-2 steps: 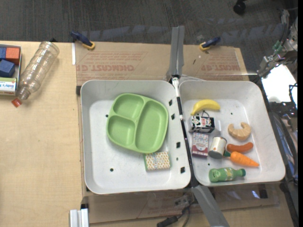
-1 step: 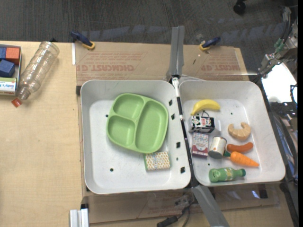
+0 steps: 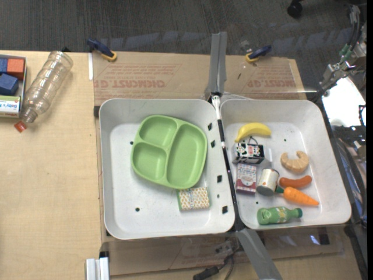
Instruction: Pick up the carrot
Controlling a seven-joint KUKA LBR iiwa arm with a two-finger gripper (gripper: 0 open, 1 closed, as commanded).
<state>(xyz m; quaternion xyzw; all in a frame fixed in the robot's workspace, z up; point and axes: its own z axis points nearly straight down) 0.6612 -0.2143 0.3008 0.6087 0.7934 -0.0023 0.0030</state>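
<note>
Nearest me in the right bin is a green bottle lying on its side along the front wall. Just behind it is the carrot, lying flat, thick end left, tip pointing right toward the bin's right wall, apart from the bottle. A red sausage lies just behind the carrot, close to it, can't tell if they touch. A small can sits left of both, with a pink carton against its left side. Further back there's a croissant, then a black-and-white box, then a banana near the back. In the left bin, a patterned packet sits near the front, just beside the front edge of a green divided plate, which lies mid-bin. Behind the bins is a cardboard sheet with two clamps on its far edge. Far left on the wooden table lie a clear plastic bottle and a box of blocks. Claw state: I can't tell from this feed, and nothing is touching the carrot.
</note>
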